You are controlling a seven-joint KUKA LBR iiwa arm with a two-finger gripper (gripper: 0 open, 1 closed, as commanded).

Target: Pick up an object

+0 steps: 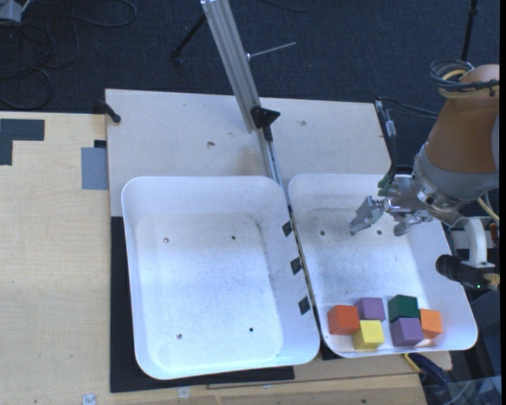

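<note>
The left bin (211,277) sits beside the right bin (337,243). Above the right bin's upper half hangs the gripper (373,217), fingers spread apart, gripping nothing. The blocks (386,321) (orange, purple, yellow, green) cluster in its near corner.

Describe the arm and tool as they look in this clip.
The arm is bulky and rounded, with an orange band above a grey wrist section. The tool is small, pale grey metal with thin fingers. Looped cables sit near the arm's top.
</note>
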